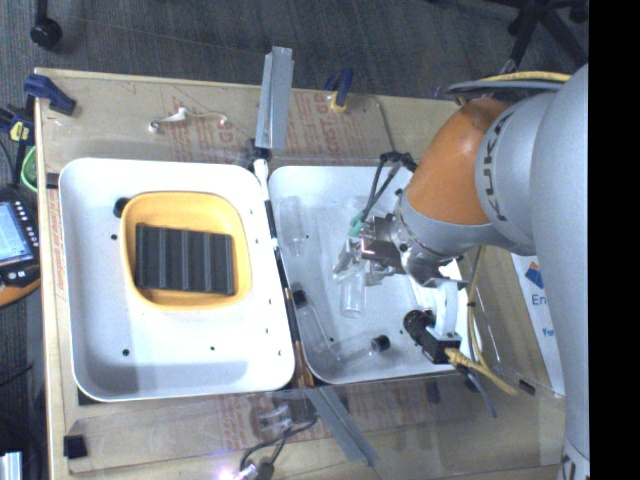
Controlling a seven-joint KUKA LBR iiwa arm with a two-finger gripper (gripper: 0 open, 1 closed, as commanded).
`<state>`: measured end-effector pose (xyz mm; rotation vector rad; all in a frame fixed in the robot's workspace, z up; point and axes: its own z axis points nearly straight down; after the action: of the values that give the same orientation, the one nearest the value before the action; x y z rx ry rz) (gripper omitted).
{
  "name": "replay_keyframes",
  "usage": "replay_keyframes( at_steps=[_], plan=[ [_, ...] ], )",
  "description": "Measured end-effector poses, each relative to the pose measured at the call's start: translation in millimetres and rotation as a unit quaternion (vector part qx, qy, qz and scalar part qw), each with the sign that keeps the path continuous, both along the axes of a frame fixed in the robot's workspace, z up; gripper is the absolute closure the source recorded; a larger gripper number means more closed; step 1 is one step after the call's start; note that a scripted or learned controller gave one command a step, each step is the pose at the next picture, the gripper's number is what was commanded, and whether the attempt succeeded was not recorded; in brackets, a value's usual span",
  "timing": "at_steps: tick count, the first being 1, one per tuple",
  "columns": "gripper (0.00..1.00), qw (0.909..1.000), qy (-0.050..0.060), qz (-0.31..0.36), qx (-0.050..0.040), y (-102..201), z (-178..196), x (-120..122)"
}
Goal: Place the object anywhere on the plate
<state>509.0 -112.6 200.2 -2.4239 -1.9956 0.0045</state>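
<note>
Status: the only sizeable obj., a dark ridged block (185, 258), lies flat on the yellow plate (185, 206) in the left bin (90, 318), inside the plate's rim on all sides. The arm (520, 168) works over the right bin (320, 203), well apart from plate and block. Jaws: state cannot be told, since the wrist body (385, 243) and clear clutter obscure them.

Risk 1: if the block is the task obj., any further approach to the left bin could nudge it or slide the plate. Probable cause is a low traverse across the wall between the bins.

Risk 2: if the obj. is one of the right-bin items, i.e. the pale clear pieces (350, 293) or the small dark piece (380, 344), a closing attempt will prob. miss or slip. These items are small, low-contrast and close to the wrist.

Risk 3: the black cable end (425, 330) hangs low near the bin's front right corner and may snag the wall or drag loose items on retraction.

Pose: the arm enters from the right and the orange band (455, 163) sits above the bin's right half. The wrist is pitched down and toward the left, its tip approx. mid-bin and near the bin floor. No part of the arm is over the counter (150, 108) on the left-bin side.
</note>
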Motion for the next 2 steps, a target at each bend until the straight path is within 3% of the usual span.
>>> replay_keyframes(
  at_steps=[1, 2],
  plan=[
    [1.00, 0.9948, 0.000, 0.102, 0.0010, 84, 63, 28],
    [1.00, 0.9892, 0.000, 0.147, 0.0007, 129, 39, 59]
  ],
)
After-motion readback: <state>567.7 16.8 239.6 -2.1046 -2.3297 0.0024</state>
